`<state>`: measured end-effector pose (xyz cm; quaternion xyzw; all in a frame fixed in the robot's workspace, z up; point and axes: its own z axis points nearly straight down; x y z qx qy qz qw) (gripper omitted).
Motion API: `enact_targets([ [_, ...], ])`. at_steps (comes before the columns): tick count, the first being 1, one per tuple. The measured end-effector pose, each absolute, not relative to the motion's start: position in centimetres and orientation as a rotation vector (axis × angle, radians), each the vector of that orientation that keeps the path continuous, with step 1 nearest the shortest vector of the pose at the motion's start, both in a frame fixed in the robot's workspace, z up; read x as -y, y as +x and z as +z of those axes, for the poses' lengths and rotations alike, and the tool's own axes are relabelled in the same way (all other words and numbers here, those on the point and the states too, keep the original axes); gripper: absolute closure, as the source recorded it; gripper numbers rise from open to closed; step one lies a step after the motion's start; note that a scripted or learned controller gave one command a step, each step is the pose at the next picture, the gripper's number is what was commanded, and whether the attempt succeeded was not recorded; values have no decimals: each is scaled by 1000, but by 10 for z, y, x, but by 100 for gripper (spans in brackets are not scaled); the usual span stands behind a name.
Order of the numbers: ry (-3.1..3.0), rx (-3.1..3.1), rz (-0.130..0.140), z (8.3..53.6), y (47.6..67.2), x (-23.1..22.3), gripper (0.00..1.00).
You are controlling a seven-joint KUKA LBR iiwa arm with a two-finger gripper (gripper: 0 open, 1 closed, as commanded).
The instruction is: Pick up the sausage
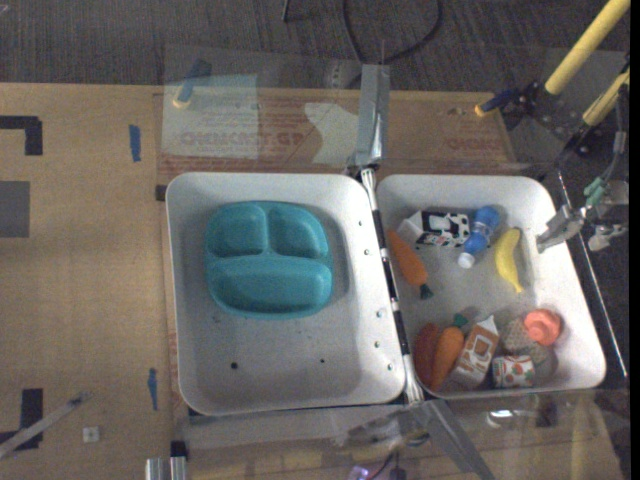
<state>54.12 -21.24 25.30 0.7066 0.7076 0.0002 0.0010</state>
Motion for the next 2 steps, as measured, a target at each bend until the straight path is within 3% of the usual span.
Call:
enact_targets([
  [1, 2465, -1954, -2, 175, 478, 170, 0],
  [2, 2694, -1616, -1, 225, 479, 178, 0],
])
